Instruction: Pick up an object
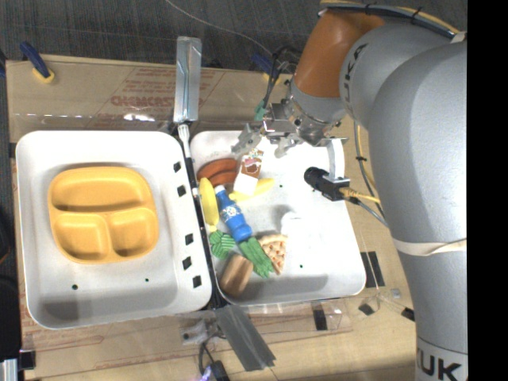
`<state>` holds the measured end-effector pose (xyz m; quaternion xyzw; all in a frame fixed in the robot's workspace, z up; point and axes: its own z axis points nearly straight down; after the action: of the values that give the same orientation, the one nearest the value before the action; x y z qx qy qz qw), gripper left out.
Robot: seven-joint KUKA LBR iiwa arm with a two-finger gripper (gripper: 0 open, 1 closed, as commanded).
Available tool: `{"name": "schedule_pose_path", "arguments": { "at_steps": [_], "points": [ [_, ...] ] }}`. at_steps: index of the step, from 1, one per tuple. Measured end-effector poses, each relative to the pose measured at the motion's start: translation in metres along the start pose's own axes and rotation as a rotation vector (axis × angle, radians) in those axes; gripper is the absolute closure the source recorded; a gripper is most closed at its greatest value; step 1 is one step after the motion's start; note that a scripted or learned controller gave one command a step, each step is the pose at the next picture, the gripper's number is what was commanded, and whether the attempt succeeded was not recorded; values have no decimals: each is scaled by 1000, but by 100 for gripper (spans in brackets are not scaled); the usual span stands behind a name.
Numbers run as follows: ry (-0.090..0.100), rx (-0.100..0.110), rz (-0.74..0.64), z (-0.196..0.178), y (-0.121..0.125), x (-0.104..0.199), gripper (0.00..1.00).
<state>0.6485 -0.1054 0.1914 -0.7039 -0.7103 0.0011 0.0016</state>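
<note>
The tool (266,137) hung over the right bin's (333,248) far edge, above a small red-and-white item (252,165). A blue bottle (232,213) lay among toy foods — the left bin (32,236) held a yellow tray (103,211).

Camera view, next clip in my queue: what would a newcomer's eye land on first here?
The huge grey arm with its orange band fills the right side, its gripper hanging over the far edge of the right bin. Next comes the yellow divided tray alone in the left bin, then the toy pile around a blue bottle along the right bin's left wall.
</note>
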Motion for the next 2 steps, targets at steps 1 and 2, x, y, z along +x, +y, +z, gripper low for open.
{"name": "schedule_pose_path", "arguments": {
  "at_steps": [1, 2],
  "points": [
    [0, 1, -348, 101, 8, 2, 0],
    [-2, -4, -352, 88, 10, 3, 100]
  ]
}}
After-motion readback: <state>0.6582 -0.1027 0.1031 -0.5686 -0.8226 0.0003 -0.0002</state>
